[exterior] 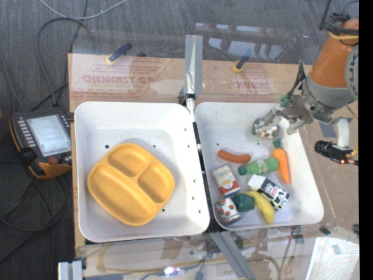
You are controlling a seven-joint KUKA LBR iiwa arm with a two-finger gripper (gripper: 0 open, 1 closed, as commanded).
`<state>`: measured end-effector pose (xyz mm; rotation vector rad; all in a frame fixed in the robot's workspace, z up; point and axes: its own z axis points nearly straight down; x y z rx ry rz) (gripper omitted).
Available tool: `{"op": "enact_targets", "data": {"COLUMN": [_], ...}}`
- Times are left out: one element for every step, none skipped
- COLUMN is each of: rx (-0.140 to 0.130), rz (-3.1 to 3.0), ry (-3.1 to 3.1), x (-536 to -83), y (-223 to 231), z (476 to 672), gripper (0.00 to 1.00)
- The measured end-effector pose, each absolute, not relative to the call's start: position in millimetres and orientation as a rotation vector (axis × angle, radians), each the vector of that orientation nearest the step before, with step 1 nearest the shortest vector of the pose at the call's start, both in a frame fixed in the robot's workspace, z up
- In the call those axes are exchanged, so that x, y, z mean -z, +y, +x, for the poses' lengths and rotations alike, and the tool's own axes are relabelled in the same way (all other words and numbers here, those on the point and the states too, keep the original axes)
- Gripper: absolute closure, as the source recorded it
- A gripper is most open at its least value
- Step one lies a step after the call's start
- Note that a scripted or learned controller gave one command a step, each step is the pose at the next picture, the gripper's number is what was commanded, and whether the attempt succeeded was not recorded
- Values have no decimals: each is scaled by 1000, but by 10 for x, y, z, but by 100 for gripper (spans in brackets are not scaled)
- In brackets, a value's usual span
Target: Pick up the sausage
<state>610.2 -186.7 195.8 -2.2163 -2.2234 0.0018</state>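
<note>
— Gripper [269, 126] state?
— Metal fingers spread, nothing between them, above the right bin [303, 212].
— Sausage [234, 156]?
— Smooth, reddish, curved; lying below-left of the gripper, well apart, beside a glossy green bottle [259, 167].

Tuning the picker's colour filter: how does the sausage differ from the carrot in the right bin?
The sausage is reddish orange all over; the carrot is brighter orange with a green end. The sausage lies roughly left to right near the bin's middle; the carrot runs up and down the view by the right wall. The sausage lies on its own; the carrot sits against the green bottle. Both are long, slim and lie flat in the right bin.
</note>
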Motion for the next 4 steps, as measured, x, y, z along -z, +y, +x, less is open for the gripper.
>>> {"op": "enact_targets", "data": {"rx": [0,11,14,-2], "rz": [-1936,-2046,-2045,-1997], "ry": [-2476,-2401,-2401,-2423], "x": [-917,-901,-993,-1832], "y": [-1311,-1138,-1125,-649], "z": [6174,5912,5915,5755], "gripper": [0,0,100,100]}}
